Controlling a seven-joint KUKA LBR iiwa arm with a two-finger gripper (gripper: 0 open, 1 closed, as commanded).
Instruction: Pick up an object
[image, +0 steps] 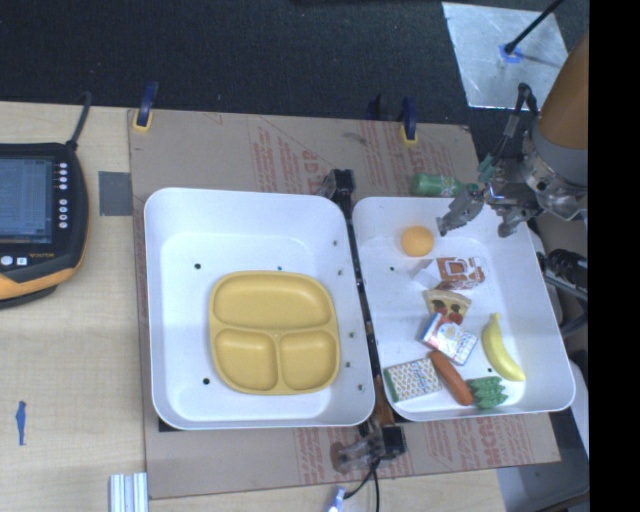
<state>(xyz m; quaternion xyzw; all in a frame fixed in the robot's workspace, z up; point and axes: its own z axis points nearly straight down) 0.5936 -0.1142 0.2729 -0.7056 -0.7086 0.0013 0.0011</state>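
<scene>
My gripper (484, 214) hangs over the far edge of the right bin (530, 262), its two fingers spread open with nothing between them. An orange ball (417, 241) lies to its left in that bin. Below it sit a small brown-and-white packet (459, 271), a tan wedge (446, 301), a red-and-blue packet (450, 338), a yellow banana (500, 349), a carrot (451, 377), a green vegetable (488, 392) and a patterned card (412, 379).
The left bin (180, 240) holds a yellow divided tray (273, 331). A green object (433, 185) lies on the cardboard just beyond the right bin. A teach pendant (35, 220) rests at the far left of the bench.
</scene>
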